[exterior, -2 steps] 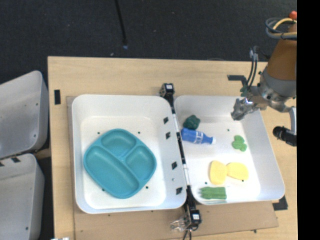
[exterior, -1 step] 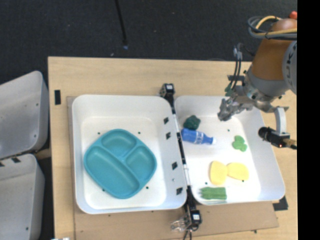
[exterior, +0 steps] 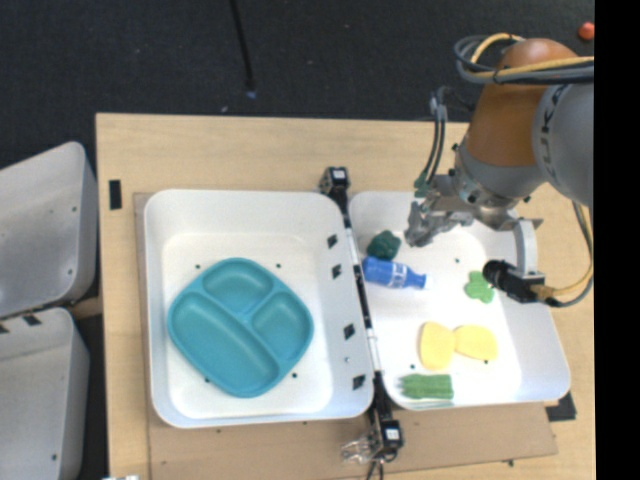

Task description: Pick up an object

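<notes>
Dark green object [exterior: 383,244], just left of end effector [exterior: 420,230]

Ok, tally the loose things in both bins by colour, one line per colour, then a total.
Blue: 2, the divided plate in the left bin and the small bottle in the right bin
Green: 3, the dark green lump, the light green piece and the flat green piece
Yellow: 2, the two yellow pieces side by side
Total: 7
</notes>
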`<state>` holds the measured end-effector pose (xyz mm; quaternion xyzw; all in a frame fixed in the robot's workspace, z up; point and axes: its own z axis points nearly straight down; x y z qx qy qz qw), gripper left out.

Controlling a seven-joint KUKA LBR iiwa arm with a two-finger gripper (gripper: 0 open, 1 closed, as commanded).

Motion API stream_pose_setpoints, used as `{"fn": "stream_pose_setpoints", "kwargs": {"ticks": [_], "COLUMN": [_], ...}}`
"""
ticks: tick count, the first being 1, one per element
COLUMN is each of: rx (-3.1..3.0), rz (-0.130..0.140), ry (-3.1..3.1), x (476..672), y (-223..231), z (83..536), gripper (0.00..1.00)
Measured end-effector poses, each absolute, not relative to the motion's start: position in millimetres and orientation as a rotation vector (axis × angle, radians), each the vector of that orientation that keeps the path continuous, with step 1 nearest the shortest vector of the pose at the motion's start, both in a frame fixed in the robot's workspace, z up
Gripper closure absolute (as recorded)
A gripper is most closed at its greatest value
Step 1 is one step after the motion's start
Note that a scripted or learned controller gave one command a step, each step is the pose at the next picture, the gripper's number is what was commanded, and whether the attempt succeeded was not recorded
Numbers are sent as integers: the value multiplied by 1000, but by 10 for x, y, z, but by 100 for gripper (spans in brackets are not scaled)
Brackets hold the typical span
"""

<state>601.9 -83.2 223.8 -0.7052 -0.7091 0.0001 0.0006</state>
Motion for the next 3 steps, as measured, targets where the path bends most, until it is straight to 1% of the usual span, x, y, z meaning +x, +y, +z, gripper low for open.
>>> {"fn": "stream_pose_setpoints", "kwargs": {"ticks": [1,3], "rx": [-2217,-2215], "rz": [2,3], "ry": [-2224,-2225], "x": [5943,5817], "y": [-436,736], "z": [2318,2401], "gripper": [100,100]}}
